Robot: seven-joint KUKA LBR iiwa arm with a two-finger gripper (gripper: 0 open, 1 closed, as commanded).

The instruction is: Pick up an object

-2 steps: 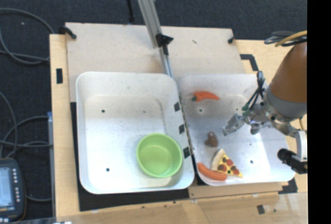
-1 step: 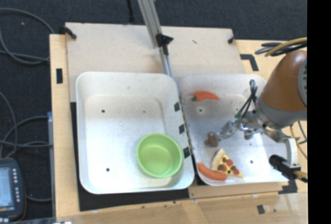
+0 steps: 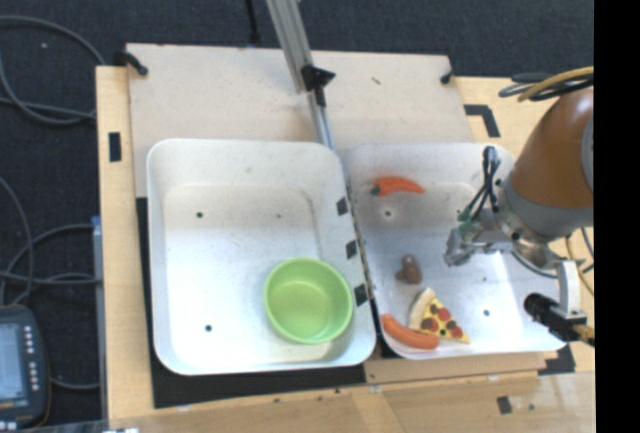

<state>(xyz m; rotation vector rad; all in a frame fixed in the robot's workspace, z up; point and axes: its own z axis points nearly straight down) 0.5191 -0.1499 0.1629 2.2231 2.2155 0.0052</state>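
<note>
Items I read off the overhead feed, placed relative to the right bin [image 3: 500, 336]:

1. Right bin: shallow white plastic tray, rounded corners, smooth floor with a few dark specks. It sits on the pale, matte desk [image 3: 220, 91].
2. Left bin [image 3: 200, 201]: same white plastic, edge to edge with the right bin along its left wall.
3. Green bowl [image 3: 308, 299]: round, smooth, lime-coloured plastic, in the left bin's near corner, just across the wall from the right bin.
4. Orange pepper [image 3: 398, 186]: small, glossy, tapered, with a dark stem end; lies in the far left part of the right bin.
5. Brown lump [image 3: 408, 270]: small, dull, knobbly; near the middle of the right bin, apart from everything else.
6. Pizza slice [image 3: 436, 315]: flat yellow wedge with red round toppings, near the right bin's front wall.
7. Sausage [image 3: 409, 333]: orange-red, curved, smooth; at the front left of the right bin, touching the pizza slice's lower edge.
8. Claw [image 3: 459, 249]: grey metal, over the right bin's middle right, to the right of the brown lump. I cannot tell from this feed how it is set, and I see no object in it.
9. Metal post [image 3: 285, 6]: ribbed grey aluminium bar, slanting up from behind the join of the two bins.
</note>
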